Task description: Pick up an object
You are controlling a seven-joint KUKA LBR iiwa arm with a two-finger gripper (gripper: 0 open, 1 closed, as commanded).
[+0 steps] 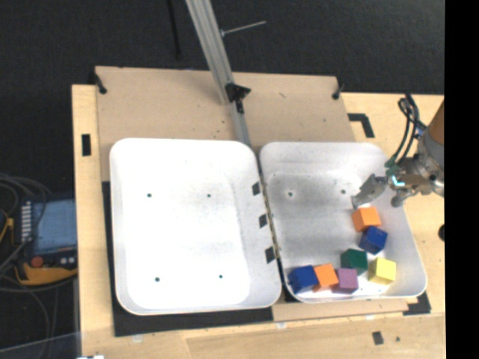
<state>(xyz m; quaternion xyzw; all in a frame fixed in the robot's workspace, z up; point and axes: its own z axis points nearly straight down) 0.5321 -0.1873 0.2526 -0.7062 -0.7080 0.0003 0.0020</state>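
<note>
Seven coloured blocks [352, 264] in right bin [314, 170]

Left bin [187, 223]: floor bare, you can pass anywhere. Right bin [314, 200]: far-left half free. Blocks crowd its near edge and right side: blue cube [302, 277], orange cube [326, 276], purple cube [347, 279], yellow cube [383, 269]. Slanted metal post [213, 47] stands above the desk's far edge.

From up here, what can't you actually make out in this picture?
- Gripper: too blurred and small in the camera view to tell its state.
- Arm: cut off by the right edge.
- Purple block and orange block: touching or apart, too small to tell.
</note>
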